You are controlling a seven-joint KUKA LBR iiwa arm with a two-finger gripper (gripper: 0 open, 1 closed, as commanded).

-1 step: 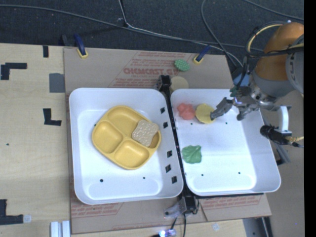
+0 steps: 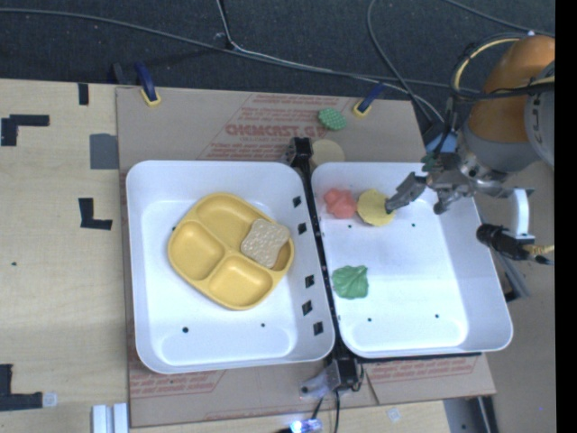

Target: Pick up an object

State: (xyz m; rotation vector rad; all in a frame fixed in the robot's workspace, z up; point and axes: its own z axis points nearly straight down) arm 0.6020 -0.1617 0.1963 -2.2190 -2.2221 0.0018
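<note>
Gripper (image 2: 417,197) over right bin (image 2: 478,314), jaws spread, nothing between. Left fingertip (image 2: 393,206) at edge of yellow disc (image 2: 373,207); can't tell if touching. Pink piece (image 2: 340,203) just left of disc. Green leaf (image 2: 351,281) below-left, apart. Yellow tray (image 2: 203,255) w/ cracker (image 2: 265,243) far left, in left bin (image 2: 144,332).

From my station I can make out red printing on the cardboard sheet (image 2: 261,129) under the bins, just above the left bin. It looks like "CHEMCAST" with smaller lines below, but those are too blurred for me to read.
</note>
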